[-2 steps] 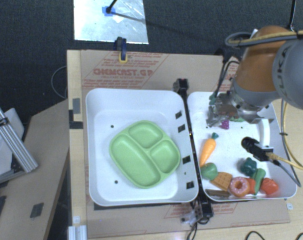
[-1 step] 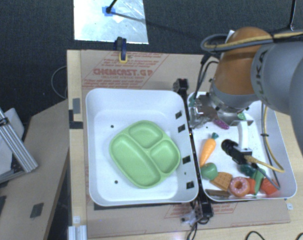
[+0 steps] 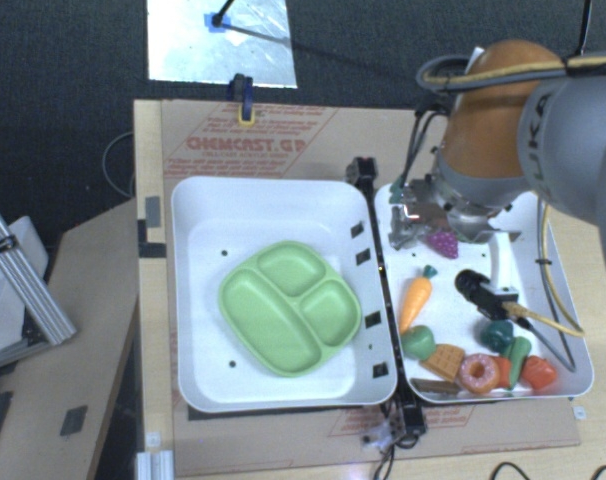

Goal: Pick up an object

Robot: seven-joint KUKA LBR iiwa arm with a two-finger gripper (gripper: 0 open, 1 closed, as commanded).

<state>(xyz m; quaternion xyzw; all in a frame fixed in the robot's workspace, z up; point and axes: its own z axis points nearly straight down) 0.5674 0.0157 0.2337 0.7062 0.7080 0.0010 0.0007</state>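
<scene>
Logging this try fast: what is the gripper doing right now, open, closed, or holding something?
Gripper: low in the right bin, beside the purple grapes; open or closed cannot be told, and nothing is seen held.

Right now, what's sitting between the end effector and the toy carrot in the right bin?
In the camera view, a small purple grape cluster lies between the end effector and the carrot, just above the carrot's green top.

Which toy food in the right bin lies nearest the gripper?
The purple grapes, right beside the gripper at the bin's far end. The carrot, donut and cracker lie farther toward the near edge.
</scene>
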